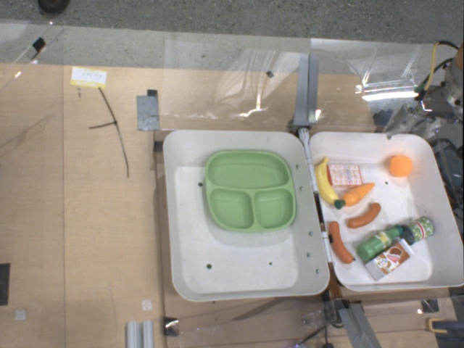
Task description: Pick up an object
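Note:
The right bin (435, 274) holds several toy foods. A yellow banana (324, 182) lies by its left wall, next to a small white and red packet (345, 174) and a carrot (358, 193). An orange ball (400, 166) sits toward the far right. Two sausages (363, 215) (341, 242) lie in the middle and near left. A green bottle (394, 239) rests on its side, touching a small brown and white carton (389, 259) near the front wall.
The left bin (181, 267) holds a green three-compartment plate (251, 191). A grey post (307, 93) stands behind the seam between the bins. Cables and metal parts (438, 100) crowd the far right corner. Bare wooden bench (72, 216) extends to the left.

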`<state>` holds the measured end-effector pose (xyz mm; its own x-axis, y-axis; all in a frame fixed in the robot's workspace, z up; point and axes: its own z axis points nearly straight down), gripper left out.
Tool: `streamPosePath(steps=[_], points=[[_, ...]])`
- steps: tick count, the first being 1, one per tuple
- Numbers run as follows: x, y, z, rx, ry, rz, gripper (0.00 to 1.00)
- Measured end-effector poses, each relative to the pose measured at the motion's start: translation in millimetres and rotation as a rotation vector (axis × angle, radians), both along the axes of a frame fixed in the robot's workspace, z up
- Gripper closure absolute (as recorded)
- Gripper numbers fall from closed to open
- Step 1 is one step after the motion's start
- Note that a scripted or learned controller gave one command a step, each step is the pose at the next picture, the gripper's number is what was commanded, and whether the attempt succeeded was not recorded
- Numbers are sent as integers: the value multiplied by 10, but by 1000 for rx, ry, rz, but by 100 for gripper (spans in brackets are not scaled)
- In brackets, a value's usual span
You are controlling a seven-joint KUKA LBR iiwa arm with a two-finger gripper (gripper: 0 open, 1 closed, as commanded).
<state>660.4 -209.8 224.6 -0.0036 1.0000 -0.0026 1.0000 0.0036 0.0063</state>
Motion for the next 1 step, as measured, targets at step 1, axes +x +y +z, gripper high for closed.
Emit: streamPosePath(steps=[1], points=[[-520,228,-1334,0,3,228,0]])
